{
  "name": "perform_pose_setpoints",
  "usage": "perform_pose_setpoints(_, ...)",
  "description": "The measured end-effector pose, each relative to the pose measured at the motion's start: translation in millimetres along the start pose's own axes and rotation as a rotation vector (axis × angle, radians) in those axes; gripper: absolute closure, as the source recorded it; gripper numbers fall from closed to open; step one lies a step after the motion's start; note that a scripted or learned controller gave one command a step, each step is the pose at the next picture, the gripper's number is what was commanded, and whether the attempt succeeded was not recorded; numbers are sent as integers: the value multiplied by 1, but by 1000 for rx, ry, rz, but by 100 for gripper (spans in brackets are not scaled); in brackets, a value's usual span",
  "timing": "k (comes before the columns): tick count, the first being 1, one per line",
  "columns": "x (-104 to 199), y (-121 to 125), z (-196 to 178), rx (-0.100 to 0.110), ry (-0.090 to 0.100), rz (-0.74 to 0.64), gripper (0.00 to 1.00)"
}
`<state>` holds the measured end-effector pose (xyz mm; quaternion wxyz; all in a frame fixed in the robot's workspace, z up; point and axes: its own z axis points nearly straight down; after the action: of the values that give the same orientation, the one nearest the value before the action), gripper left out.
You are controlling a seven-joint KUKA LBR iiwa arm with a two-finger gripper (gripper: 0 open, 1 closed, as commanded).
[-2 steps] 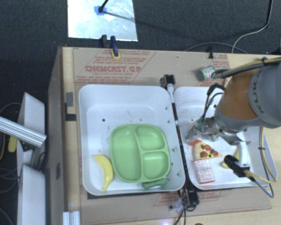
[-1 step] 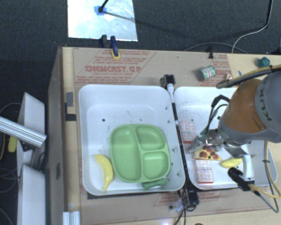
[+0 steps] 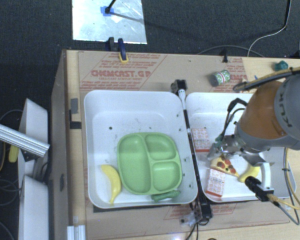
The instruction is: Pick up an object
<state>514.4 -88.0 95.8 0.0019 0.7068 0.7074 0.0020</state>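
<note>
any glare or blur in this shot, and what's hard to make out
Camera view: even, soft light with faint shadows; the shiny sheet on the floor glares bright; whole frame slightly soft, so print on the cards in the right bin is unreadable; the end effector is too blurred and cluttered to read.

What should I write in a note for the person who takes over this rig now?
Gripper: low in the right bin, over the pizza slice; I cannot tell whether it is open or shut, and nothing shows in its grasp.
Things: right bin holds the pizza slice, a yellow piece beside it, and two cards. Left bin holds the green tray and a banana beside it.
Done: arm is down at the pizza slice.
Left: grasp one thing and lift it.
</note>
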Motion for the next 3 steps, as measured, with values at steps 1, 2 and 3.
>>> perform_pose_setpoints(1, 42, 21, -111, 2, 0, -3, 100)
perform_pose_setpoints(2, 41, 21, -111, 3, 0, -2, 0)
perform_pose_setpoints(3, -10, 54, -85, 4, -2, 0, 0)
